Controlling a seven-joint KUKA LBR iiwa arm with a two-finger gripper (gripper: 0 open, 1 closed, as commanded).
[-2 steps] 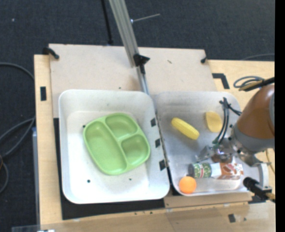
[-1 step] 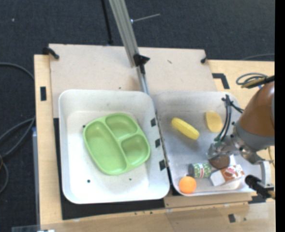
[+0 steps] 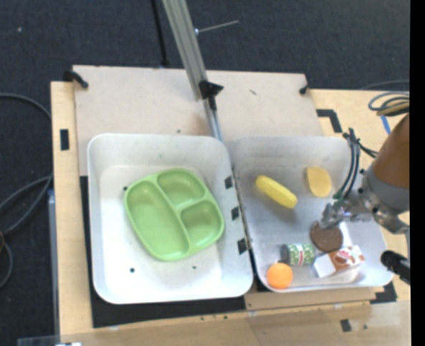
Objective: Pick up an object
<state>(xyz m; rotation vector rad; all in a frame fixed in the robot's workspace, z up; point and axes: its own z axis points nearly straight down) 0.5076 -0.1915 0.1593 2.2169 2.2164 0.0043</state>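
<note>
The right bin [image 3: 284,153] holds a yellow banana-like piece [image 3: 275,191], a small yellow piece [image 3: 317,181], a brown round disc [image 3: 326,237], a small green can [image 3: 298,253], an orange ball [image 3: 279,274] and a red-and-white packet [image 3: 340,260]. My gripper [image 3: 336,215] hangs low at the bin's right side, just above the brown disc and right of the banana. Nothing is visibly held between its tips.
The left bin [image 3: 111,157] carries a green three-compartment plate [image 3: 174,212]. A slanted metal pole [image 3: 187,38] rises from behind the bins' seam. The arm's orange band [image 3: 396,157] stands over the right bin's right rim.
</note>
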